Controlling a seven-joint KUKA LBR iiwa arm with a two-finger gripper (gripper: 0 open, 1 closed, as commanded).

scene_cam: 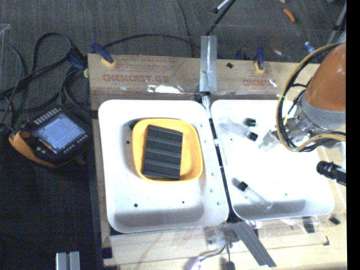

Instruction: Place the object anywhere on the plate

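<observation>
two white bins (163,108), one yellow plate (192,151), one dark ridged block (163,151)

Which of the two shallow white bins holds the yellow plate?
The left white bin: the yellow plate lies in it, with a dark ribbed rectangular block on top. The right white bin holds small clear, black-capped items instead.

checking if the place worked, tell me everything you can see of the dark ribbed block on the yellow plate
The dark ribbed block is a dark grey, matte rectangle with four raised bands running across its top. It lies flat, turned slightly off square, near the middle of the yellow plate, which sits in the left bin. It touches the plate alone; yellow rim shows on all sides.
</observation>
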